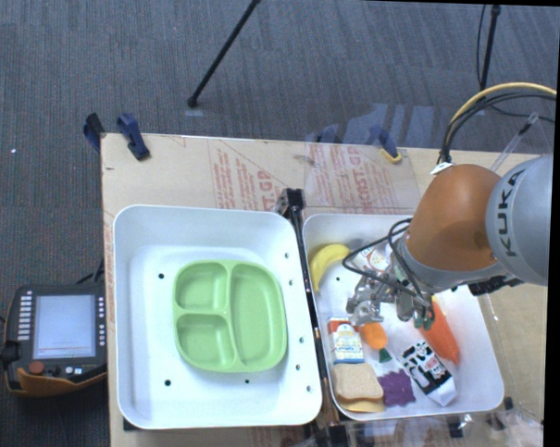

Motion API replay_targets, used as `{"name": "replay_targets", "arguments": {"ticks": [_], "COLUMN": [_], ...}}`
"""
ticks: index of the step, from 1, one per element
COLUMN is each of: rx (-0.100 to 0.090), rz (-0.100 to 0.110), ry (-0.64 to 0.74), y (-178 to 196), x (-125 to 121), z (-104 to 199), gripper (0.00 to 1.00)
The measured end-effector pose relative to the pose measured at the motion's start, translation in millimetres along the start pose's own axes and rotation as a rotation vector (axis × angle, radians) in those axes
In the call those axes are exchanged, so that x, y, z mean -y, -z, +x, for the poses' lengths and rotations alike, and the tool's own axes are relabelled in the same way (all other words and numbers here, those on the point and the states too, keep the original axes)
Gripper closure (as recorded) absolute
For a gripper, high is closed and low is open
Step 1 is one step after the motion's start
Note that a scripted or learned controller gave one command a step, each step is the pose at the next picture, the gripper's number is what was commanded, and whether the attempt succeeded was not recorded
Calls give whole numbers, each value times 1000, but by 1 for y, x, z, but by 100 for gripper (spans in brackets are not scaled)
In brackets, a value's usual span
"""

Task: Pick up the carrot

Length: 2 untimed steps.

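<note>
Arm: grey KUKA arm with an orange band [456,221] enters from the right of the frame and hangs over the right-hand shallow white bin [482,361].
Gripper: metal two-finger gripper [380,306] sits low over the middle of the right bin; whether it is spread or closed, or has anything in its grasp, cannot be told.
Carrot: orange tapered carrot [442,334] lies in the right part of the right bin, just right of the gripper, partly under the arm.
Near the gripper: small round orange fruit [374,336] just below it; yellow banana [326,262] at upper left of that bin.
Lower bin: small carton [346,341], sandwich of tan bread [358,386], purple grape cluster [398,388], black-and-white carton [429,371].
Left bin: white bin [139,258] holding a green three-part plastic tray [230,316].
Frame's left edge: grey handheld control pendant with screen [57,336] on the floor.
</note>
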State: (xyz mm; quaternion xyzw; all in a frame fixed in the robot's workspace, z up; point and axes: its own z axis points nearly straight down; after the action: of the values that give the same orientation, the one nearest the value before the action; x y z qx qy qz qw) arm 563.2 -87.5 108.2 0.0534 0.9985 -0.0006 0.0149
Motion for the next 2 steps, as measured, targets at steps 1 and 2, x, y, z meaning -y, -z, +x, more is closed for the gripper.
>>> {"name": "replay_targets", "arguments": {"ticks": [1,2], "rx": [-29,-24], "rz": [0,-3], "ry": [-75,-239], "y": [36,81], "x": [2,-112], "z": [54,-11], "gripper": [100,100]}}
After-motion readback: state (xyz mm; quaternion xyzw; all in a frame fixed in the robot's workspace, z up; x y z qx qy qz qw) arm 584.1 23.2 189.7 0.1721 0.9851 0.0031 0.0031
